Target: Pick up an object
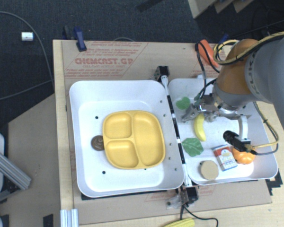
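Observation:
My gripper (200,115) hangs low over the left half of the right bin (262,171), open, with its fingers spread just above the upper end of a small yellow banana (200,130). The banana lies on the bin floor, pointing down the view. I cannot tell whether the fingers touch it. A green leafy piece (183,103) lies just up and left of the gripper. Another green piece (193,146) lies below the banana. The arm's grey and orange wrist (236,79) covers the bin's upper right part.
A red and white box (226,158), a small orange object (244,158) and a tan disc (209,170) lie near the right bin's front. The left bin (80,103) holds a yellow divided plate (133,139) and a brown round piece (97,143) beside it.

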